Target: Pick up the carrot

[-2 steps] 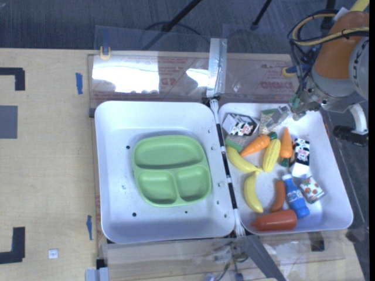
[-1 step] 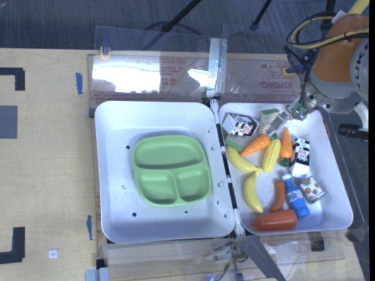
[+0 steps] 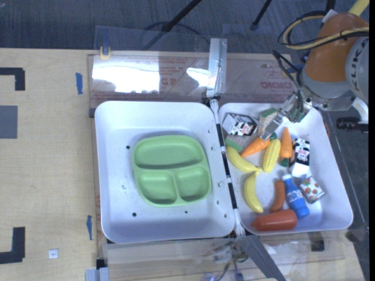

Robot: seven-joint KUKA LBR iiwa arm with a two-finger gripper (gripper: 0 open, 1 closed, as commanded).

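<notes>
An orange carrot (image 3: 254,147) lies slanted in the upper left part of the right bin (image 3: 340,204), its thick end pointing up and to the right. A second, upright orange carrot (image 3: 285,143) rests just to its right, beyond a yellow corn cob (image 3: 270,155). My gripper (image 3: 269,130) reaches down from the upper right, and its tip sits right at the slanted carrot's thick end. Nothing is visibly lifted. The gripper body hides what lies directly beneath it.
The right bin is crowded: a cow-patterned carton (image 3: 240,126), two bananas (image 3: 252,193), a blue bottle (image 3: 295,196), a red sausage (image 3: 273,220), a small brown sausage (image 3: 277,195) and small cartons (image 3: 311,188). The left bin (image 3: 111,133) holds a green divided plate (image 3: 171,170).
</notes>
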